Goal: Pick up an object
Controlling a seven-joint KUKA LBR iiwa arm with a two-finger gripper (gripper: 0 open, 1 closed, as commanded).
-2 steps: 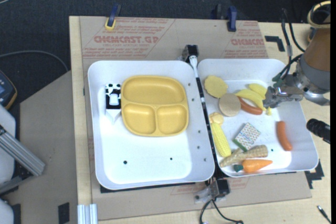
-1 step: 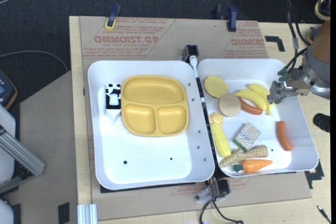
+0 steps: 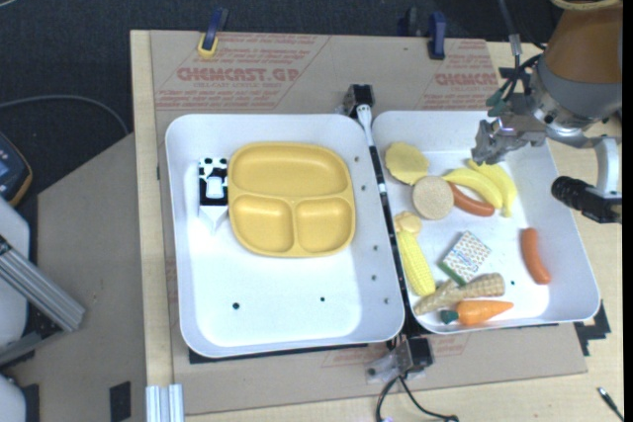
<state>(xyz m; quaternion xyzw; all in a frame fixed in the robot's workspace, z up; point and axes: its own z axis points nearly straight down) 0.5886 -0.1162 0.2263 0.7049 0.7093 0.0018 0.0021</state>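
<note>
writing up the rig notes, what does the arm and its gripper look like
The arm is a rounded grey body with a wide orange band above the wrist. Thin cables, some green, run along the wrist area. The gripper is a small grey metal piece at its tip. A black part juts out beside the wrist.

The grey arm with the orange band (image 3: 584, 35) is cut off by the picture's right edge. Its two-finger gripper (image 3: 485, 151) is too small and dim to read. By the right bin's near edge, the orange toy carrot (image 3: 483, 311) seemingly covers a small green piece.
</note>
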